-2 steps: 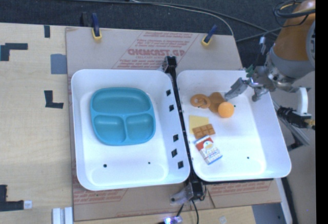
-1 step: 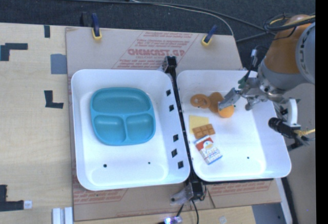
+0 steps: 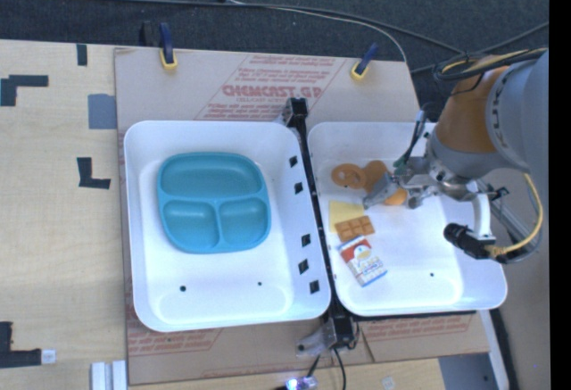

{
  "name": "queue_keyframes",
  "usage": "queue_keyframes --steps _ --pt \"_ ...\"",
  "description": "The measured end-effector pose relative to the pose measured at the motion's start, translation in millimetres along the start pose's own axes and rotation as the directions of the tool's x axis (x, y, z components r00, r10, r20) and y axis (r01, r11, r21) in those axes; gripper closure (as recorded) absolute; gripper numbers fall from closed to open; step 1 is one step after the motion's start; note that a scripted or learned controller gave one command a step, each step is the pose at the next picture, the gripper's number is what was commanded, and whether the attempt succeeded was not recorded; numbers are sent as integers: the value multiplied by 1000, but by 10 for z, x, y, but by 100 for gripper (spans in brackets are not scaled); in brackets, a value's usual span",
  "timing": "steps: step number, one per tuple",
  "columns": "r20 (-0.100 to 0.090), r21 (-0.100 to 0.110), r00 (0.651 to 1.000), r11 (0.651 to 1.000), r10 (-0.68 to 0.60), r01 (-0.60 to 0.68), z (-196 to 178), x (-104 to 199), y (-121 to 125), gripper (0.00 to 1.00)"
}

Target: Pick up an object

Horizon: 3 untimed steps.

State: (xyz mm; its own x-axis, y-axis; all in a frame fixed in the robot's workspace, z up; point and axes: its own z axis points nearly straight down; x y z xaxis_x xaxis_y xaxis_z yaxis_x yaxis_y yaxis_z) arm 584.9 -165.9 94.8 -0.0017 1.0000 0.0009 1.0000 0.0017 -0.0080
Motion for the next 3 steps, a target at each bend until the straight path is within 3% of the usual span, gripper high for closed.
queue_keyframes --steps 1,3 --pt "1 -5 1000 1000 0 0 -140 0 16 100" --pt "2 -12 1000 1000 -1 1 -1187 12 171 100"
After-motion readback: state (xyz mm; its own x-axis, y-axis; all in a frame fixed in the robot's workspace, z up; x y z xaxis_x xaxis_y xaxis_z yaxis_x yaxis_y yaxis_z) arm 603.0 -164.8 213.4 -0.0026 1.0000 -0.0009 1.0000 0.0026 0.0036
